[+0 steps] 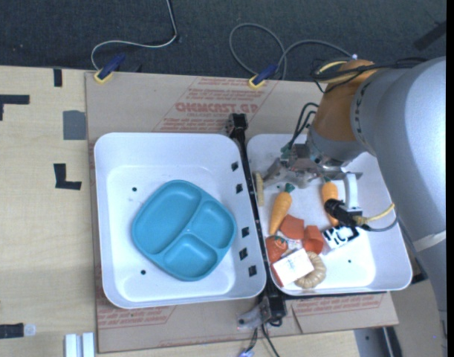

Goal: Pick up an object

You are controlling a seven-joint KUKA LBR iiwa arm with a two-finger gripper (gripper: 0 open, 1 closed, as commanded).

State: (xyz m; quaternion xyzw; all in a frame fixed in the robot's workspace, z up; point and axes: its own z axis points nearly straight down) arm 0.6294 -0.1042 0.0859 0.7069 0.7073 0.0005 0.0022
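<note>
You have two white bins side by side: the left bin holds one blue divided plate; the right bin holds a cluster of small toy foods. The grey arm reaches in from the right, its gripper low over the right bin's far end; whether it is spread or closed, you cannot tell. Just below it lies one toy carrot, likely light, rigid, slightly slippery plastic; grip it across its thicker middle. Nearby are one white box, a second orange piece and a tan ring.
</note>
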